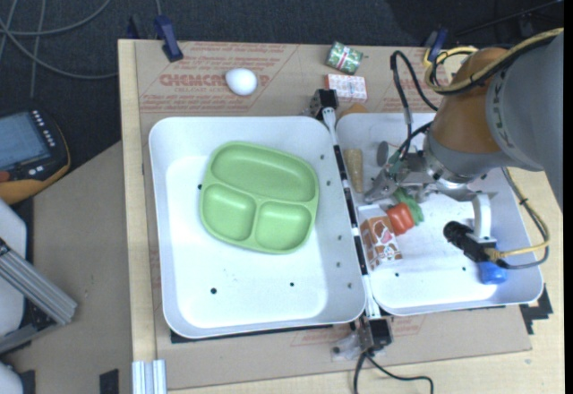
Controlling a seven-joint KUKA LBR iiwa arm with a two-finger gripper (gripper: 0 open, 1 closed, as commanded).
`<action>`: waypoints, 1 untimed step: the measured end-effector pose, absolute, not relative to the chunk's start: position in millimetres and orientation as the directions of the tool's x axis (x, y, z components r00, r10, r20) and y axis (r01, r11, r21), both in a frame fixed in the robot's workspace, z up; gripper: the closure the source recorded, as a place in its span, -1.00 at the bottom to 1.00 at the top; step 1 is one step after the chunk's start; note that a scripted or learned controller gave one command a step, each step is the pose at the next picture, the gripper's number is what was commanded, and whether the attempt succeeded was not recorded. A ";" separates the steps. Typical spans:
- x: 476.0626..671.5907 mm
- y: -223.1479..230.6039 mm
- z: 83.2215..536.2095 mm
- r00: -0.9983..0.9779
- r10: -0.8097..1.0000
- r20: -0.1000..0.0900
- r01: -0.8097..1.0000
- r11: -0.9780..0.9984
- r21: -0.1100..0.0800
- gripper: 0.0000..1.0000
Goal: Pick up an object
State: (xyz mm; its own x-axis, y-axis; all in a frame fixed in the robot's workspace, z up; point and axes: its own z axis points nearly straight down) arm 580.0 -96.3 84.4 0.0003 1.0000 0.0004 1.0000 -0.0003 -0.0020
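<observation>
While the green three-compartment plastic plate (260, 197) lies alone in the left white bin (170, 231), the right white bin (430, 298) is crowded: a tan stick-shaped item (355, 168), a brown-and-white printed packet (381, 244) and an orange-red rounded object with a green tip (404, 217) lie close together. That crowding risks a nudge or a double grab. The gripper (400, 182) hangs low over the orange object; whether it is spread or pinching, and whether it touches anything, cannot be told.

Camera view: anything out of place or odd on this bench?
Yes. A white egg-shaped object, a small green can on its side and a small packet lie on the cardboard outside both bins, behind the left bin and right bin.
</observation>
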 end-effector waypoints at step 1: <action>549.6 -96.8 84.3 0.001 1.000 0.001 1.000 -0.001 -0.002 -1.00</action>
